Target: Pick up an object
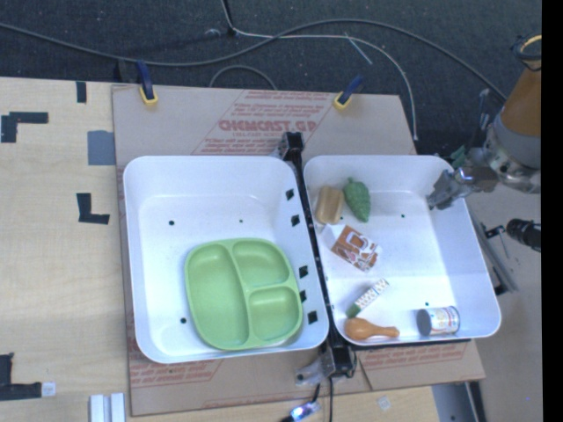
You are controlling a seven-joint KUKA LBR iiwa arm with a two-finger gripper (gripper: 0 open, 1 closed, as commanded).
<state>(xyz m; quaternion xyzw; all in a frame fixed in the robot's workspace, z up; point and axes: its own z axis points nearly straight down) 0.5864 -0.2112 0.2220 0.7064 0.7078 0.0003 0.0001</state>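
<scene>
Camera view, heads up: your gripper (442, 192) sits over upper right rim of right bin (457, 262), can't tell if it's open or closed, nothing visibly held. Inside that bin: tan block (329, 205) and bumpy green piece (357, 199) by divider; crinkly brown packet (355, 247) mid-floor. Near front wall: white tube (369, 296), orange drumstick shape (370, 329), small can (438, 321). Open floor right of packet.

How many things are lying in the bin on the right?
6. A tan block and green leafy toy up top, a brown packet mid-bin, then a white tube, orange drumstick and small can below.
</scene>
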